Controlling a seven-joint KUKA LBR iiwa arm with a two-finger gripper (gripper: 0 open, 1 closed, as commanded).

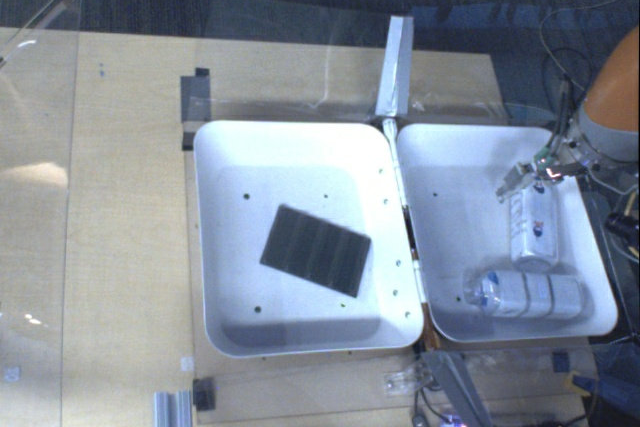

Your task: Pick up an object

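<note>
Gripper [540, 167] at right bin's [440, 215] far edge, above clear bottle [530, 227]; jaws' state unclear. Nothing lifted yet.

One fixed camera above; looks down aslant on both bins [300, 140].

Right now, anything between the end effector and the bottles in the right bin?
Nothing visible. The end effector sits over the right bin, right at the top end of the upright-lying clear bottle. The second bottle lies crosswise below it, out of the path.

Open floor left of two bottles [530, 260]
</note>
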